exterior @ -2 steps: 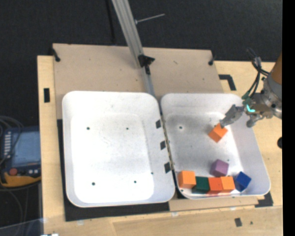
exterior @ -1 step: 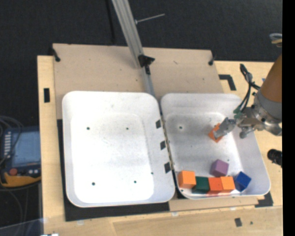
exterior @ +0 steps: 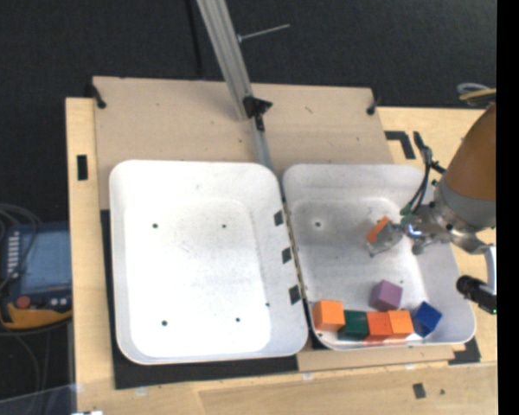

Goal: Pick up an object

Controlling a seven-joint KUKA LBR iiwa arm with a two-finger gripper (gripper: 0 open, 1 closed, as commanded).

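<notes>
**Gripper low in the right bin, at a small orange block**

Camera view: we see two white bins side by side on the bench. The left bin (exterior: 195,258) holds no loose objects that we can make out. The right bin (exterior: 355,188) holds the blocks. Along its near wall sits a row: an orange cube (exterior: 330,314), a dark green block (exterior: 355,324), two more orange blocks (exterior: 389,324) touching each other, and a blue block (exterior: 426,317) at the right end. A purple block (exterior: 386,296) stands just behind that row, apart from it.

The arm (exterior: 471,175) reaches in from the right, and its gripper (exterior: 386,239) is down in the middle of the right bin. A small orange block (exterior: 378,229) sits tilted at the fingertips. We judge the fingers closed on it, since it appears pinched between them, though the view is too coarse to be sure of a firm hold.

To do this step well, we would keep the grip steady and lift straight up, slowly, because a tilted block held by a corner can slip out. We would also stay clear of the purple block nearby and the bin's right wall while rising.
</notes>
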